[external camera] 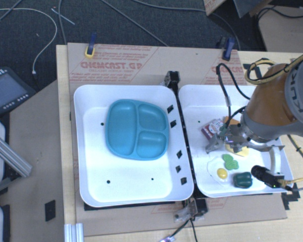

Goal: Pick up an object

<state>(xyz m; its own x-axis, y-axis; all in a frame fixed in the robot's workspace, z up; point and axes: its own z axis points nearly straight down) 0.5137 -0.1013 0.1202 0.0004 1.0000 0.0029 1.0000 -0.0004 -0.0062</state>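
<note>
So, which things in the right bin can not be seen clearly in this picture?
- Tool, camera view: the wrist covers it, so its finger state is unclear.
- Small packet: too small and blurred to identify.
- Yellow piece: mostly under the arm.
- Right bin: its right side is hidden by the arm.

Your right bin [202,183] holds several small pieces in a near cluster: a dark green block [243,179] nearest the front rim, a yellow piece [221,174] just beside it, a light green piece [230,161] behind those, and a red-and-white packet [212,128] farther back.
</note>
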